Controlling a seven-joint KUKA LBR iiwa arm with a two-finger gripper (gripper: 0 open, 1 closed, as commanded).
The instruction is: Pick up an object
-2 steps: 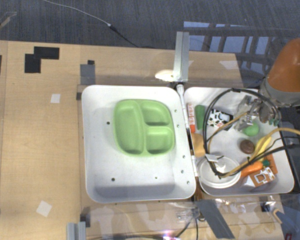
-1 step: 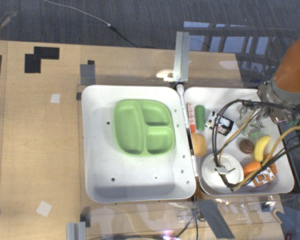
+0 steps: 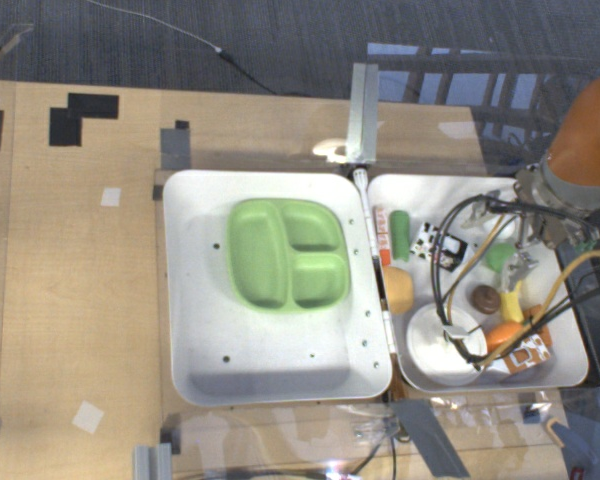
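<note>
A wooden bench [image 3: 70,298] is seen from above, with 2 shallow white bins set side by side on it. The left bin [image 3: 195,368] is occupied by a green divided plate [image 3: 287,254] with 3 compartments, laid flat near the bin's middle.

The right bin [image 3: 570,368] is crowded with small things. A white bowl [image 3: 432,346] is placed in its near left part, and a tan rounded object [image 3: 398,289] lies just beside the bowl, against the bin's left wall. A green cylinder [image 3: 400,236] is laid lengthwise farther back, next to a red and white strip [image 3: 381,236] along the wall. A small black and white patterned piece [image 3: 427,238] is seen near the cylinder. A dark brown round object [image 3: 485,297] sits near the bin's middle, with a yellow piece [image 3: 512,306] just to its right and an orange object [image 3: 504,336] below them. An orange and white package [image 3: 528,352] lies at the near right edge, and a light green object [image 3: 499,257] is partly hidden behind cables.

The arm [image 3: 590,148] is reached in from the right, its orange band visible over the right bin's far corner. Black cables [image 3: 450,268] are looped from the wrist down across the bin. The gripper [image 3: 523,268] is lowered among the objects near the light green and yellow pieces. How far it is open cannot be told, and nothing can be confirmed as being in its hold.
</note>
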